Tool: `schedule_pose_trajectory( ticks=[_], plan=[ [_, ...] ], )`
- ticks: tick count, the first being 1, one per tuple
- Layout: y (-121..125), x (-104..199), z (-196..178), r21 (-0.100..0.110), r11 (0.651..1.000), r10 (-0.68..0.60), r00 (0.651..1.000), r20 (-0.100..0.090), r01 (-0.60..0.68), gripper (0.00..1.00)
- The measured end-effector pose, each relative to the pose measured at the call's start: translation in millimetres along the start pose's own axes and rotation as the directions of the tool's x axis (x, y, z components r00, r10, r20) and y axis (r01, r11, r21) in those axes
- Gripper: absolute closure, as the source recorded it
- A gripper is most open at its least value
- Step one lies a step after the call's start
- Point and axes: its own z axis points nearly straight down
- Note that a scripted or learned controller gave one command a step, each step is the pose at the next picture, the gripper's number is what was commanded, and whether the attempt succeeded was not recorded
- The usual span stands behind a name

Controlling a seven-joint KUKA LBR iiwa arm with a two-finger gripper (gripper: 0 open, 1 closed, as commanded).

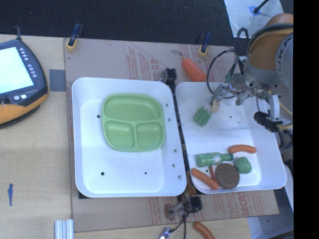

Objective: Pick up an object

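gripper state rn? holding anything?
Gripper: cannot be told whether open or closed; it sits in the right bin, just above the green toy. Nothing visibly held.

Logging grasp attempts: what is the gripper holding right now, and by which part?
It cannot be told. The gripper sits right at the green toy's upper end in the right bin, but no grip is visible.

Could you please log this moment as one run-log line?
arm: over right bin | gripper: just above green brush, nothing seen held | left bin: green tray | pick: not yet done
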Motion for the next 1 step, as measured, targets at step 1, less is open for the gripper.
schedule_pose_trajectory(
  ticks=[1],
  plan=[
    [-103.8,32.8,38.5,0.003,1.000,0.000,1.000,0.001,0.000,0.00]
  ],
)
